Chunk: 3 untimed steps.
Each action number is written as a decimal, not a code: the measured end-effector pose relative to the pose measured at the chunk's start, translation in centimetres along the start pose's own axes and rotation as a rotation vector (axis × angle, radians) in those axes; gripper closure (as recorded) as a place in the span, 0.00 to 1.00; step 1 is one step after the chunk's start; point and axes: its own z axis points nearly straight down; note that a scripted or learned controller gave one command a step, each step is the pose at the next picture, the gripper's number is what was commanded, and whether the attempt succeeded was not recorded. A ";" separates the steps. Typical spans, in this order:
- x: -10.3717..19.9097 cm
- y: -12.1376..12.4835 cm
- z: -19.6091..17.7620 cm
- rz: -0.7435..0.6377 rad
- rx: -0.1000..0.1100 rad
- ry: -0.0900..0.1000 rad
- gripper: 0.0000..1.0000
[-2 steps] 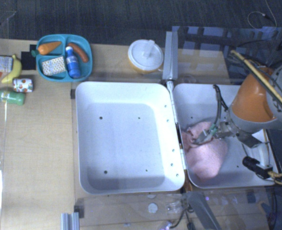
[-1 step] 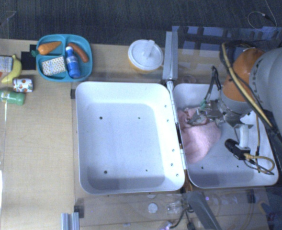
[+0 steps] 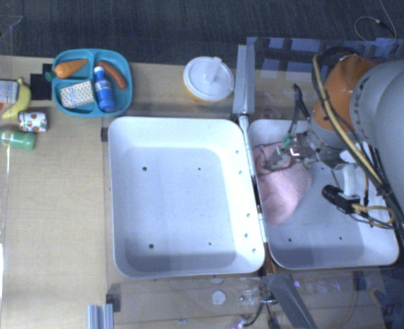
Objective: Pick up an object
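A pink cloth-like object (image 3: 278, 186) lies in the right bin (image 3: 325, 249), bunched against its left wall. My gripper (image 3: 285, 154) is low over the cloth's upper part, reaching in from the right under the grey arm and its orange band (image 3: 340, 81). The fingertips sit at or in the cloth's top edge. Whether anything is between them is hidden by the gripper body and cables.
The left bin (image 3: 181, 197) stands beside the right one, with a metal divider (image 3: 243, 81) above their shared edge. A white lidded cup (image 3: 208, 79) sits behind. A blue tray (image 3: 92, 82) of toy food, a banana (image 3: 18, 100), a can and a green bottle lie far left.
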 end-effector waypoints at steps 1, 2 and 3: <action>-4.3 -7.7 -0.1 -0.099 -0.001 -0.001 0.00; -0.1 -3.6 -0.1 -0.150 -0.003 0.001 0.00; -0.7 0.9 0.0 -0.148 -0.001 0.000 0.00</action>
